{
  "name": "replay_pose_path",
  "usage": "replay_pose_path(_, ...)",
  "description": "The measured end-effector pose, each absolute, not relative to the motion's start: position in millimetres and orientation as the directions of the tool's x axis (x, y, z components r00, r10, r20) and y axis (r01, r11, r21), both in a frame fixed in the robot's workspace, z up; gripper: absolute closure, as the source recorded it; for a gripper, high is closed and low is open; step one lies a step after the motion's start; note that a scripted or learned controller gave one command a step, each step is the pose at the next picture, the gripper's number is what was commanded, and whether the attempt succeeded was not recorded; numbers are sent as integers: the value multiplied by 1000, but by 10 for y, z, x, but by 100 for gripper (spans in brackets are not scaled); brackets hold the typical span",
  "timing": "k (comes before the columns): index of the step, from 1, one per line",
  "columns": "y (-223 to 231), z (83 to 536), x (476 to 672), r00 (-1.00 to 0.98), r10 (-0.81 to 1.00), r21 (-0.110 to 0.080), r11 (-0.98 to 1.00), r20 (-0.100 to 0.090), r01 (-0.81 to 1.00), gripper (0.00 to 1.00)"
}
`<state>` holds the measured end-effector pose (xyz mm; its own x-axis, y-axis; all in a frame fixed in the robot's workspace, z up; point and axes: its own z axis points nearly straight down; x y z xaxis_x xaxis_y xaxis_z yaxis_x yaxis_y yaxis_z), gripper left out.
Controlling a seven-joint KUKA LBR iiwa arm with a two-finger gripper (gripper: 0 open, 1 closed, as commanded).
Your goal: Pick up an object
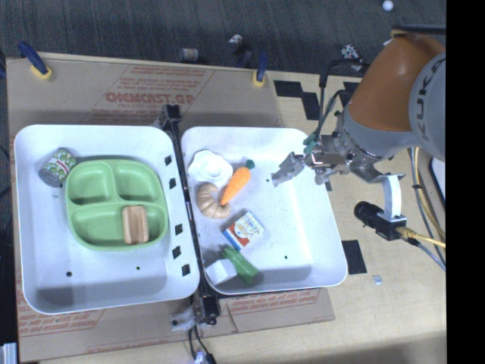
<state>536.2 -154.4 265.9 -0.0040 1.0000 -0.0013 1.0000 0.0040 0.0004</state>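
Observation:
The right bin (303, 256) holds a toy carrot (236, 184), a tan croissant (211, 200), a white egg-like piece (209, 166), a small carton with red and blue print (243, 230) and a green and white item (234, 266) near the front edge. My gripper (286, 168) hovers over the right part of this bin, to the right of the carrot, with nothing seen between its fingers. The grey arm with the orange band (390, 82) reaches in from the right.
The left bin (45, 279) holds a green divided plate (114, 202) with a tan block (136, 224) in its front compartment, and a small can (57, 166) at the back left. A black clip (171, 114) joins the bins at the back.

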Motion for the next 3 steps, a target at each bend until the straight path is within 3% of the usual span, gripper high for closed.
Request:
replay_pose_path(1, -1540, 2655, 5362, -4, 1000, 0, 4, -1, 1000, 0)
replay_pose_path(2, -2120, 2191, 4993, -6, 1000, -3, 6, -2, 1000, 0)
replay_pose_path(3, -2107, 919, 4765, -7, 1000, -2, 7, 1, 1000, 0)
